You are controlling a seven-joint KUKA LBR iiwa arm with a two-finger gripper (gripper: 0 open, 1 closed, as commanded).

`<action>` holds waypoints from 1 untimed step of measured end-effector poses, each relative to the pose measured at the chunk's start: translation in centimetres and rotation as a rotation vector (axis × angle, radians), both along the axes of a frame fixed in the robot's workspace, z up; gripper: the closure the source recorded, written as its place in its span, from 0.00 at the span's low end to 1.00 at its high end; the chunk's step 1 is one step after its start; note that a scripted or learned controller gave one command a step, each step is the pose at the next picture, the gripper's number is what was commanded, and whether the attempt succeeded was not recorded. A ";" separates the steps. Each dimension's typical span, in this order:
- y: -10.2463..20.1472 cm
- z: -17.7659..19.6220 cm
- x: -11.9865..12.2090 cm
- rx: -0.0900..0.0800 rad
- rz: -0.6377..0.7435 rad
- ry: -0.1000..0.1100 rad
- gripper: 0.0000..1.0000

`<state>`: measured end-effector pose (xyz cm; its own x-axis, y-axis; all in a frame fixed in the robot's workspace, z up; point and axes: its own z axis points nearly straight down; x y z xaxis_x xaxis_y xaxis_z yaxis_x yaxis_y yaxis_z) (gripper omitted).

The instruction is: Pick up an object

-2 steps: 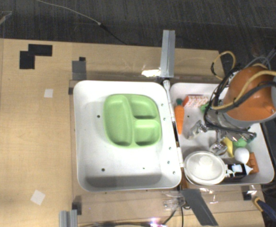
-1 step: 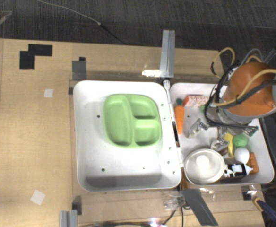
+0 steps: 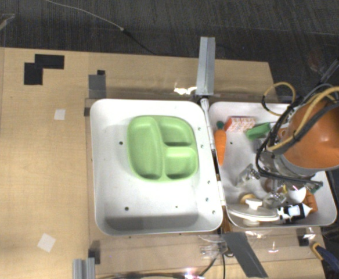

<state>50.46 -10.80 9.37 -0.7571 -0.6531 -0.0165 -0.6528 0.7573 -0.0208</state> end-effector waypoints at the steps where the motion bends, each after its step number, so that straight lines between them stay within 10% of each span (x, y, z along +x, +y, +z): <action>1: 1.2 0.0 -0.2 -0.008 0.120 -0.005 0.00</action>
